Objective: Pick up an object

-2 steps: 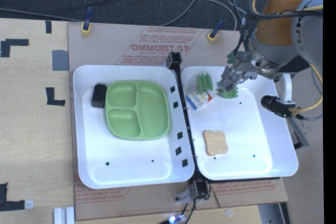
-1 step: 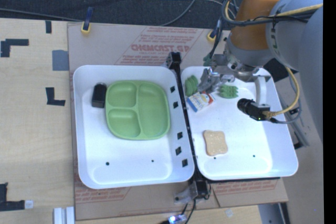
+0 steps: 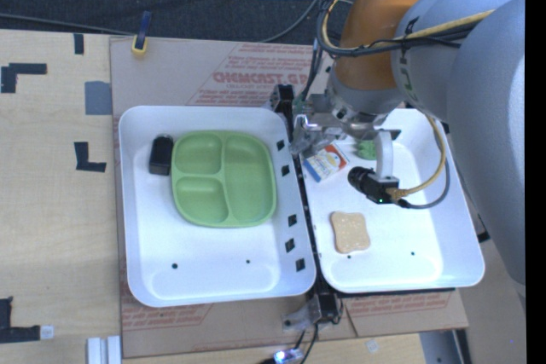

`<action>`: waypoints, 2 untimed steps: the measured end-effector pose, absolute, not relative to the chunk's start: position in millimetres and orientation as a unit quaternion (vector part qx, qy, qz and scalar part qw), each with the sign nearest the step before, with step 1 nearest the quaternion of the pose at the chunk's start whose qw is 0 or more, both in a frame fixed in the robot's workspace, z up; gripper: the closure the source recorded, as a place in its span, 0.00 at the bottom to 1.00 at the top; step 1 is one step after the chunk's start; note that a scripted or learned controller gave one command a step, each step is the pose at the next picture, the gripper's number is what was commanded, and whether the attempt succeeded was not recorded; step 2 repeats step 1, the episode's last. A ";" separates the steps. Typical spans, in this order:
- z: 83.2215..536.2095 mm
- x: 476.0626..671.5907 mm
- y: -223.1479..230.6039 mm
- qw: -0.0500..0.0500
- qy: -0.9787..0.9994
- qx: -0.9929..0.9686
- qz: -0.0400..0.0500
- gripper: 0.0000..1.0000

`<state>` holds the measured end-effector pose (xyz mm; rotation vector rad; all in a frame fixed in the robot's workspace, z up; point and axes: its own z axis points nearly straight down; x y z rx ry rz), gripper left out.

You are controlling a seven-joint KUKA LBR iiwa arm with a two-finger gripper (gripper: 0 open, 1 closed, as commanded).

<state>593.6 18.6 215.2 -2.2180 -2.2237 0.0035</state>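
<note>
While lying flat, bread slice [image 3: 350, 232] looks tan, squarish, speckled.

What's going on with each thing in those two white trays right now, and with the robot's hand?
green divided plate: flat in the left bin, right way up.
black block: in the left bin, touching the plate's left rim.
toast slice: flat in the right bin, untouched.
small printed packet: in the right bin, partly under the gripper.
green item: mostly hidden by the arm.
gripper: low over the packet; grip unclear.
</note>
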 end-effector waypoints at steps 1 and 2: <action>226.0 586.0 74.6 0.000 -0.709 -0.705 0.000 1.00; 226.0 586.0 74.6 0.000 -0.709 -0.705 0.000 1.00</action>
